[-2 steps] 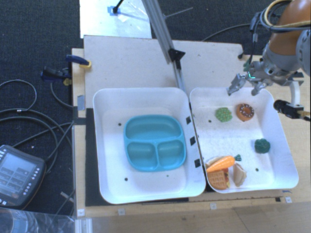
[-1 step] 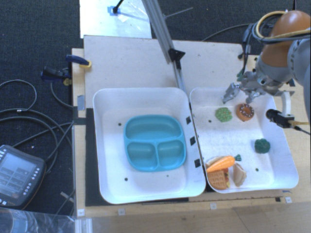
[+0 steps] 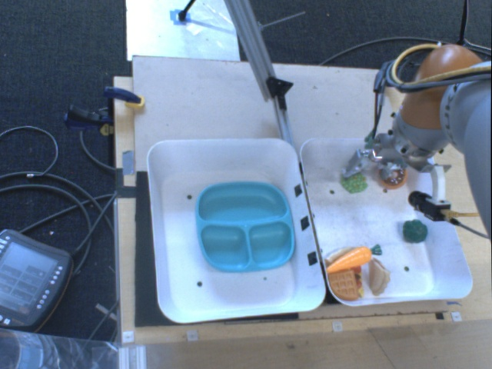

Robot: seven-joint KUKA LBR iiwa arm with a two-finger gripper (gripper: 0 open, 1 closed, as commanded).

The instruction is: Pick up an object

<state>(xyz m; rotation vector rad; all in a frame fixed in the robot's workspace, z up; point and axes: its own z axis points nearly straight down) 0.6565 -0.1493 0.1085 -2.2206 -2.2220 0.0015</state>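
On the table (image 3: pixel 200 98) sit two shallow white bins side by side; the left bin (image 3: pixel 173 229) is smooth, hard plastic and holds a blue plate (image 3: pixel 246 227) split into three parts, shiny and round at the corners; the right bin (image 3: pixel 446 271) holds the small toys. The big grey arm (image 3: pixel 461 114) reaches in from three o'clock, with its orange band at the top; its claw (image 3: pixel 367 160) hangs low at about eleven o'clock in the right bin, just above a bumpy light green toy (image 3: pixel 354 183); I cannot tell if the claw is open or closed, and nothing can be seen held in it.

That green toy looks like the one to pick; the claw should come straight down over its middle, since a lumpy shape may slip away. Just beside it at three o'clock is a round orange and brown toy (image 3: pixel 393 177); best not to bump it. A dark green ball-like toy (image 3: pixel 415 231) sits at four o'clock; a smooth orange carrot (image 3: pixel 351 258), a waffle (image 3: pixel 346 284) with little squares and a pale tan piece (image 3: pixel 378 277) crowd the six o'clock corner.
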